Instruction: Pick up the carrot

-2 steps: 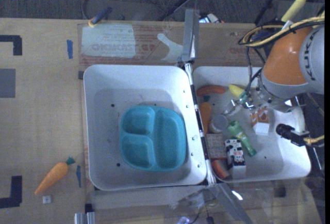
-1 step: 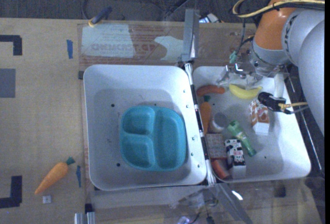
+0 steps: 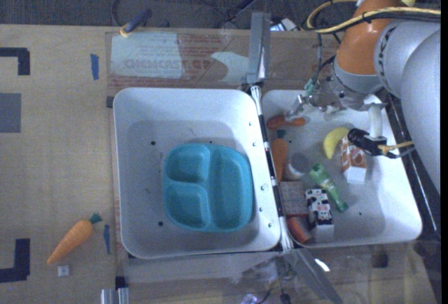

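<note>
A matt, cardboard-like brown surface is seen on the desk (image 3: 56, 155). Smooth white plastic with a faint sheen is shown by both bins (image 3: 140, 113). The blue compartment tray (image 3: 208, 186) looks like smooth matt plastic. A smooth, slightly glossy orange plastic finish is borne by the carrot (image 3: 70, 240).

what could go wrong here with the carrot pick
1. The right bin is crowded: carrots along its left wall lie close to a green bottle, a yellow piece and small cartons, so the gripper may bump or grab a neighbour.
2. Those carrots hug the bin wall, leaving little finger room.
3. Another carrot lies outside on the bench, far from the arm, probably hard to reach.
</note>
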Controlling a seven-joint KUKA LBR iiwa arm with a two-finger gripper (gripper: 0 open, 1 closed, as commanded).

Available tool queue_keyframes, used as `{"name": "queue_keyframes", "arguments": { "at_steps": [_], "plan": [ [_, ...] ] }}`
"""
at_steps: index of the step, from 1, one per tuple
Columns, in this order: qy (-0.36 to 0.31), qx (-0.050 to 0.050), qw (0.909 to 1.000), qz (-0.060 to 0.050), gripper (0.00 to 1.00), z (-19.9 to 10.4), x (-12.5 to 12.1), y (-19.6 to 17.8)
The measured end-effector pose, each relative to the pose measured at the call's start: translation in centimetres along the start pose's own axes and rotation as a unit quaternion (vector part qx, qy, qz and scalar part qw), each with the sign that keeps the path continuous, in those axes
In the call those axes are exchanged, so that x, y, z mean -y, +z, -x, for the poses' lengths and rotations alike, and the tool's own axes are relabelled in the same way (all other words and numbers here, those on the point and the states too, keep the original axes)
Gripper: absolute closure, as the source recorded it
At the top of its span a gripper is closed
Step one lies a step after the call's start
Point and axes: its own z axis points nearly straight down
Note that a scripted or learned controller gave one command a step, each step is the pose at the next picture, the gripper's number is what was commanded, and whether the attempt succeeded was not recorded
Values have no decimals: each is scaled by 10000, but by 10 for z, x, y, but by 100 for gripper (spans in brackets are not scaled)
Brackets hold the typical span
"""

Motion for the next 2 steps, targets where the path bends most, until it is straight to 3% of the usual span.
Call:
{"name": "queue_keyframes", "arguments": {
  "at_steps": [1, 2],
  "plan": [
    [-2, 0, 10000, -2, 0, 0, 0, 0],
    [-2232, -28, 9747, -101, 0, -13, 10, 10]
  ]
}}
